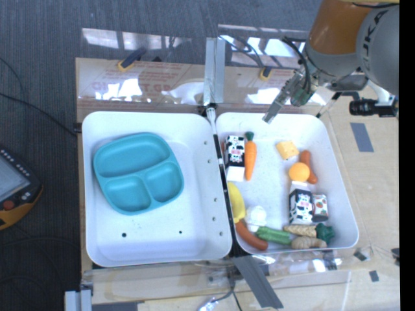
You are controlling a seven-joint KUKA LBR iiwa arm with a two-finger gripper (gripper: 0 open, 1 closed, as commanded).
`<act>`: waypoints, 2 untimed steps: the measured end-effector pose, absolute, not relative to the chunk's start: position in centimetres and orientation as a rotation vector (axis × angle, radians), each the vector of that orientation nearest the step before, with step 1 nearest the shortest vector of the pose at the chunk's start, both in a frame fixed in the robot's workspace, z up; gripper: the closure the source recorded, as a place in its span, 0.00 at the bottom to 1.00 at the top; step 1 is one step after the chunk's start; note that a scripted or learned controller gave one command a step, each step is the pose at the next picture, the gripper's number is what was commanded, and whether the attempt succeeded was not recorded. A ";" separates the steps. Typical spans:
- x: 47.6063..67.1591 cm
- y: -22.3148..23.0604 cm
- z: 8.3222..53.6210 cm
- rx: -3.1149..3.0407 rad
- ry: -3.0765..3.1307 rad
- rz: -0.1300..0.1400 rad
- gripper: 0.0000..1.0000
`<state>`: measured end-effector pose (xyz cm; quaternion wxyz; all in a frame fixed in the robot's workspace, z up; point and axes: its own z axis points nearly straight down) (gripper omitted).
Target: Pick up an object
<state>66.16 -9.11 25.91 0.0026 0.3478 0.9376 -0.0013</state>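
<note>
Toys are all heaped in your right bin (337,173), which is why the arm is parked over that side, while the left bin (104,238) just has the blue divided tray (137,172) sitting in it, out of the way. From the overhead camera your gripper (285,102) hangs above the right bin's far rim, pointed down and to the left, well apart from every item, so it looks like a hover before a descent and nothing has been picked yet. Honestly I can't tell how the pincer is set; it's small, dark and seen at a slant against shiny reflections. Candidates: the carrot (249,158) lies just beside a cow-print carton (234,152) near the divider, probably the closest grab. The orange ball (299,172) sits between a yellow wedge (287,149) and a second cow-print carton (300,206). Down front it's a jumble: a green vegetable (273,234), a red sausage-looking thing (251,237), something white, a banana (237,202) tucked against the divider. Those overlap so much that you can't really sort out the edges. Most of the arm is cropped off at the top right.
</note>
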 end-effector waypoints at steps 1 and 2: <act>64.0 -3.6 25.9 1.340 2.840 -0.003 1.00; 66.0 -4.2 28.9 1.492 2.761 -0.003 1.00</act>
